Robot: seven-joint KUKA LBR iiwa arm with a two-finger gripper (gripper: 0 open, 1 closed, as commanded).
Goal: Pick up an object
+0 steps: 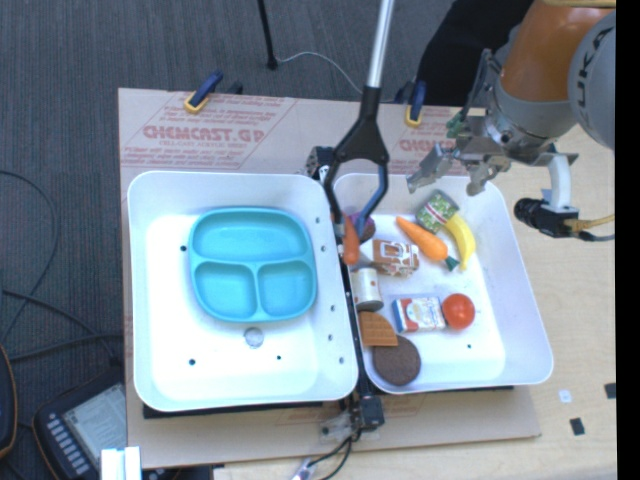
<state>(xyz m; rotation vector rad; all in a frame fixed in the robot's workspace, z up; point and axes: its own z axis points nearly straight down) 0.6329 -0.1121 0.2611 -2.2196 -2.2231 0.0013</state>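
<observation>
Gripper (449, 171): open, empty, above right bin's (520, 298) far edge.
Banana (459, 240): long axis runs near to far, just below gripper.
Carrot (423, 238): lies diagonally, beside banana.

Tabletop (590, 308) carries printed cardboard sheet (200, 128); two white bins (160, 368) (520, 338) side by side on it.

From my station the picture reads bright and evenly lit, with soft, short shadows under the blue tray (253, 277) and no harsh glare. The white bin walls around that tray run close to overexposed. Focus is fair, though small things right of it look slightly soft.
</observation>
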